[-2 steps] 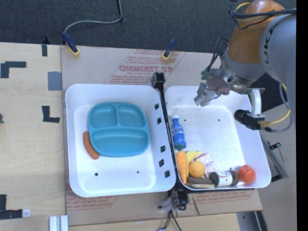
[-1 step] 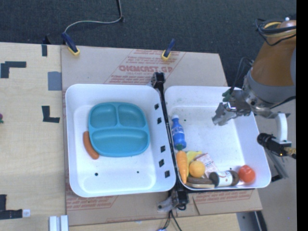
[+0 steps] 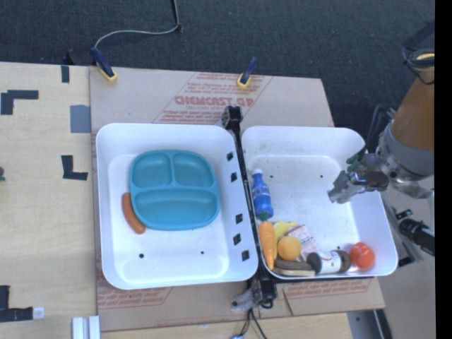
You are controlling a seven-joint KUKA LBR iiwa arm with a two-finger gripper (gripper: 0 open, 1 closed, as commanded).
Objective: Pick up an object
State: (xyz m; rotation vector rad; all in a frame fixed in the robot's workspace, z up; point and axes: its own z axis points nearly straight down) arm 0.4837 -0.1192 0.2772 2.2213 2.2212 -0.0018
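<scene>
From above, the jaws [image 3: 344, 187] hang over the right bin [image 3: 311, 138] near its right wall; I cannot tell how far apart they stand, and nothing shows between them. A blue bottle [image 3: 262, 196], carrot [image 3: 268, 242], orange ball [image 3: 288, 248] and tomato [image 3: 361, 256] crowd the bin's near edge. The left bin [image 3: 113, 260] holds a blue tray [image 3: 174, 189] and a sausage [image 3: 132, 213].

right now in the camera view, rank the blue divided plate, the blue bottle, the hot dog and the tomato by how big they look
1. blue divided plate, by far the largest
2. blue bottle and hot dog: they look about equally long, so no ranking between them
3. tomato, the smallest
</scene>
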